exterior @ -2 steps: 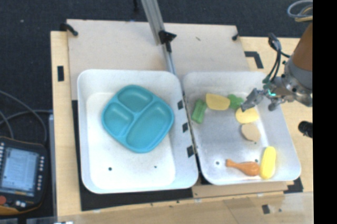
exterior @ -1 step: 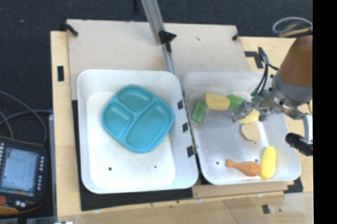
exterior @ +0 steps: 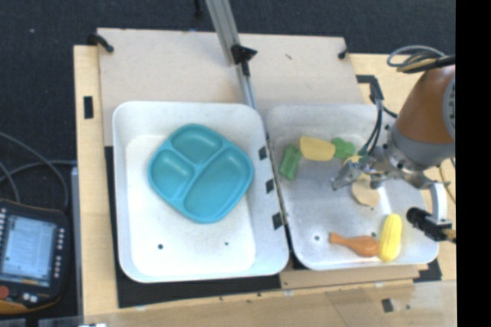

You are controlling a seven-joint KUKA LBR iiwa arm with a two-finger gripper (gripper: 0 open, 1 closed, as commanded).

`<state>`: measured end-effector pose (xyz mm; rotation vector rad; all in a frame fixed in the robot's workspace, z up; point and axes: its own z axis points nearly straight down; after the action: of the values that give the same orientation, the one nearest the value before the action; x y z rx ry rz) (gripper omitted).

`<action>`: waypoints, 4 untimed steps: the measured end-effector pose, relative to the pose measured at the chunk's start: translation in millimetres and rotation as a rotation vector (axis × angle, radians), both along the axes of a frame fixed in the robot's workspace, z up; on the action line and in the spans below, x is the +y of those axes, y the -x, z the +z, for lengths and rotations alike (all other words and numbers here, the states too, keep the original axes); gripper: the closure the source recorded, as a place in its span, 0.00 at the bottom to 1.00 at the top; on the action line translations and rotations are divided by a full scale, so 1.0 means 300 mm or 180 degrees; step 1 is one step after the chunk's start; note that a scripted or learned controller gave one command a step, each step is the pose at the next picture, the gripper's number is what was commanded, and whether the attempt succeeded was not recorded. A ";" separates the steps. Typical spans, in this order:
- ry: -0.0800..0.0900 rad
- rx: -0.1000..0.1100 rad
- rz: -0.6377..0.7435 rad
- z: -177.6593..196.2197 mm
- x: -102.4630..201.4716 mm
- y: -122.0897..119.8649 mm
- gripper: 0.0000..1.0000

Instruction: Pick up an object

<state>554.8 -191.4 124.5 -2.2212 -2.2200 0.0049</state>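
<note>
Gripper (exterior: 354,173) low in the right bin (exterior: 322,126), by its right edge, jaw state can't tell. Yellow piece (exterior: 317,148) and green block (exterior: 290,162) near the back edge; a close could catch neither, or nudge them off

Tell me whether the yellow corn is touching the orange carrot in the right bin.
Touching. In the camera view the carrot's thick end meets the corn's lower side with no bin floor between them.
</note>
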 end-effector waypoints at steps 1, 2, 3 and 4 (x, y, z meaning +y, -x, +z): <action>0.0015 -0.0029 -0.0002 -0.069 -0.010 -0.007 0.00; 0.0017 -0.0050 -0.0015 -0.027 -0.013 -0.012 1.00; 0.0003 -0.0028 0.0010 0.119 -0.023 -0.023 1.00; 0.0005 -0.0034 0.0010 0.287 -0.028 -0.029 1.00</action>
<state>563.6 -199.9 210.7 -2.2236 -2.2297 -0.0051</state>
